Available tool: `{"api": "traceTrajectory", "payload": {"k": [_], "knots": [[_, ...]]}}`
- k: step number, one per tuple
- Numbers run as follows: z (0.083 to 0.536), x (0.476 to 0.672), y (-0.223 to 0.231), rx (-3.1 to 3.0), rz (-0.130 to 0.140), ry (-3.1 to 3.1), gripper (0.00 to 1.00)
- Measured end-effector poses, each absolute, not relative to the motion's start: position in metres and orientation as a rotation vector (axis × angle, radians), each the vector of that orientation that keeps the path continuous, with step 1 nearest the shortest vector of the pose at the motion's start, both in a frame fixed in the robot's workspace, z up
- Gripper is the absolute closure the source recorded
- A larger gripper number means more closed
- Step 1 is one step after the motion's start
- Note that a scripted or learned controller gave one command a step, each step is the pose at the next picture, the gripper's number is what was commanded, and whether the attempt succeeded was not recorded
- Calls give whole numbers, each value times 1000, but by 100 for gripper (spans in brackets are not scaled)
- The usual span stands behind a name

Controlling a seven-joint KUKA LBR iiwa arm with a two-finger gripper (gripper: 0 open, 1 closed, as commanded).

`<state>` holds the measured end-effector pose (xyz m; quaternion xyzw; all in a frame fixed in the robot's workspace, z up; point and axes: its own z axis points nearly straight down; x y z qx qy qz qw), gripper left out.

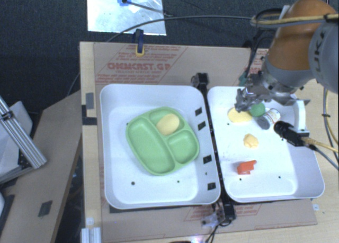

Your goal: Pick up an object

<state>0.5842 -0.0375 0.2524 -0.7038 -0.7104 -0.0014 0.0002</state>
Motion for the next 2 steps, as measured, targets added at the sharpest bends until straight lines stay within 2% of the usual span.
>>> {"api": "traceTrajectory", "payload": {"k": [2], "knots": [[229, 542, 68, -2209, 0, -2230, 100]]}}
